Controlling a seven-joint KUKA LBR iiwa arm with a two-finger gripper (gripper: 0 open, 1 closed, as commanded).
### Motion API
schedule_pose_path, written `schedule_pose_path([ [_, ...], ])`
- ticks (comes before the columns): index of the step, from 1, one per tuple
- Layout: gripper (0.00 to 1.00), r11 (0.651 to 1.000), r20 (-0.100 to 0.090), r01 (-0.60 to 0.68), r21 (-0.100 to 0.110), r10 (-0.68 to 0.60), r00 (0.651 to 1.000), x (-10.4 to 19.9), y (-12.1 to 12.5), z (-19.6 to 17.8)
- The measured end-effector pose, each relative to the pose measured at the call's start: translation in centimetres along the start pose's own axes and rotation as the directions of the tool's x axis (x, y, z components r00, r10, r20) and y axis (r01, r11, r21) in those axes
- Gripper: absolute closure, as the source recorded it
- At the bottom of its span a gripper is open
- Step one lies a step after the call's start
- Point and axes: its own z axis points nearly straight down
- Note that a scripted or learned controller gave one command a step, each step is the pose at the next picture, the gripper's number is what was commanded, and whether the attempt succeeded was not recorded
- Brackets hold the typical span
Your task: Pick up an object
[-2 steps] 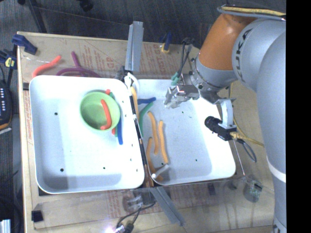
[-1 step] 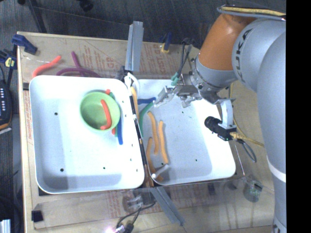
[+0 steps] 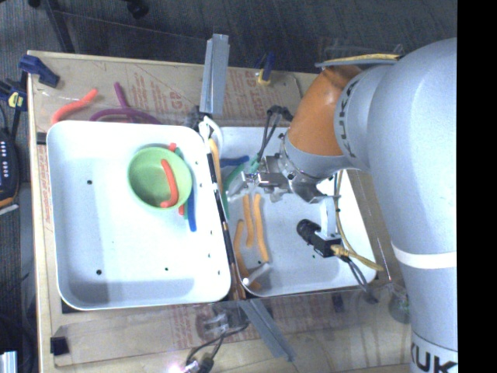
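Note:
My gripper point(image 3: 247, 181) hangs low over the left part of the right bin point(image 3: 342, 278), close to the wall between the bins. Just below it lie two long orange sticks point(image 3: 256, 228), side by side and running towards the bin's front. A blue and green piece point(image 3: 235, 164) lies just behind the gripper by the divider. Nothing is visibly held. The left bin point(image 3: 93, 239) holds a green bowl point(image 3: 151, 179) with a red curved piece point(image 3: 168, 179) across it and a blue stick point(image 3: 190, 214) at its right edge.
The arm's big grey body covers the right bin's far right side. Behind the left bin, on the bench, lie a purple hose point(image 3: 124, 115) and an orange strip point(image 3: 74, 106). A grey metal bar point(image 3: 215, 72) stands at the back between the bins.

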Motion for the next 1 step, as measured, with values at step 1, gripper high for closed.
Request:
schedule_pose_path([
  [1,0.0,0.999,0.004,0.032,-0.007,-0.032,0.999,-2.0,1.13,5.93],
])
